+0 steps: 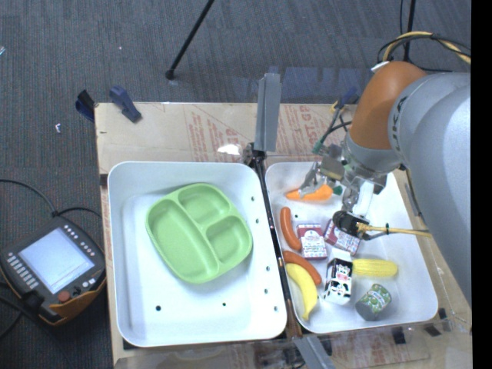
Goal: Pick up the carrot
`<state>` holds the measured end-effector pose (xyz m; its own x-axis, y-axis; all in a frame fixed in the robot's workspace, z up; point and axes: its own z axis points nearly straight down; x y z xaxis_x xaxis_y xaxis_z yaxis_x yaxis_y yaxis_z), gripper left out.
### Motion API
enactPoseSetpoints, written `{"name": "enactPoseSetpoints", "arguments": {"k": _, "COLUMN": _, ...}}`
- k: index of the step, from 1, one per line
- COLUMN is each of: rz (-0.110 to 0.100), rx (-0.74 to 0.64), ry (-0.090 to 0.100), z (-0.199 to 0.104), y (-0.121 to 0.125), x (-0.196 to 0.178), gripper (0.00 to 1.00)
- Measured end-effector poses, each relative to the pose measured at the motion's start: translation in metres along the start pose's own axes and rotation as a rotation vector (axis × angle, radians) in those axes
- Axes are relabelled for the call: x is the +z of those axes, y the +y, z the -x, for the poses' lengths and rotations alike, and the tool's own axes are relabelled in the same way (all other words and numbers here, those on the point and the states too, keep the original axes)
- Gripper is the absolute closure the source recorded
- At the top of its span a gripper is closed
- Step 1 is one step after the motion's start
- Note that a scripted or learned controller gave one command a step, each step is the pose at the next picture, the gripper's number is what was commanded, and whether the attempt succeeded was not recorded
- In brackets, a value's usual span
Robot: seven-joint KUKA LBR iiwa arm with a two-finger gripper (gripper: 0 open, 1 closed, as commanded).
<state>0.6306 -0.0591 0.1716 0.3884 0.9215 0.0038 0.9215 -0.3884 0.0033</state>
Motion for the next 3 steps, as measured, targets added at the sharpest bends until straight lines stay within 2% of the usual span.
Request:
{"name": "enactPoseSetpoints", "arguments": {"k": 1, "rz": -0.003, "rx": 0.075, "ry": -0.003, "z": 0.034, "y": 0.026, "x": 0.052, "gripper": 0.00}}
{"name": "enactPoseSetpoints", "arguments": {"k": 2, "rz": -0.007, "rx": 0.092, "ry": -0.005, "z": 0.039, "y": 0.030, "x": 0.079, "gripper": 0.00}}
{"name": "enactPoseSetpoints", "arguments": {"k": 3, "rz": -0.013, "rx": 0.076, "ry": -0.006, "z": 0.028, "y": 0.025, "x": 0.082, "gripper": 1.00}}
